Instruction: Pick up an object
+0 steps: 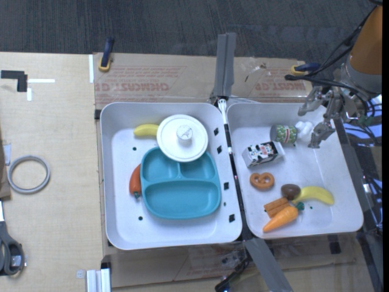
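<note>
My gripper (312, 121) hangs over the far right part of the right bin (340, 181), open, with nothing between its fingers. Just left of it lie a small white piece (302, 128) and a green and white object (284, 134). Further into that bin are a black and white carton (263, 153), a pretzel (262, 180), a brown item (290, 191), a yellow banana (317, 194) and orange carrots (281, 215).
The left bin (115, 212) holds a teal divided tray (180, 190), a white round lid (182, 138), a second banana (146, 131) and an orange-red item (134, 181). A tape roll (27, 174) and scissors (9, 257) lie on the bench at the left.
</note>
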Controlling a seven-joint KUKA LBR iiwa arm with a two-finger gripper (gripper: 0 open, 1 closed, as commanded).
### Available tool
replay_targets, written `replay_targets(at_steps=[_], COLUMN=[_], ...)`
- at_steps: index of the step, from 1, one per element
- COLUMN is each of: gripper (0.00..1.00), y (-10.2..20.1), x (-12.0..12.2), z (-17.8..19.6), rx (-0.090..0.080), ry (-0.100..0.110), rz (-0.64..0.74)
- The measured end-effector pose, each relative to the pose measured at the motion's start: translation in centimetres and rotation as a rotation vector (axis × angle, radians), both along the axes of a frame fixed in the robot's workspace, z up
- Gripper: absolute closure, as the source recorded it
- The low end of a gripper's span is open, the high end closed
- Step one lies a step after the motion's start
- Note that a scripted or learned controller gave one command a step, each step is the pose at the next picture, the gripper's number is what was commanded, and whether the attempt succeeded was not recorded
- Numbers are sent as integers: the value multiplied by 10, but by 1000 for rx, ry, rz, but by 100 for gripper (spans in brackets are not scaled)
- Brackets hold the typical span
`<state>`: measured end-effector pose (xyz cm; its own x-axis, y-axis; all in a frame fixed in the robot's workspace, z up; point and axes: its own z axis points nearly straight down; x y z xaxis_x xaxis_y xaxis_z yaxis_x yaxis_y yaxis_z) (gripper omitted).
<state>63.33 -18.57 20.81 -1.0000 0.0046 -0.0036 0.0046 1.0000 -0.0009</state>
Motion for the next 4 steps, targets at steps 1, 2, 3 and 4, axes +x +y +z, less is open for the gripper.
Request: replay_targets(at_steps=[1,2,3,4], gripper=[0,0,100,100], y=[-3,39,39,102], x=[-75,-115,-114,-155], z=[-116,-116,-106,-17], rx=[0,1,0,1], ry=[1,2,-1,2], rz=[-28,-313,-310,-608])
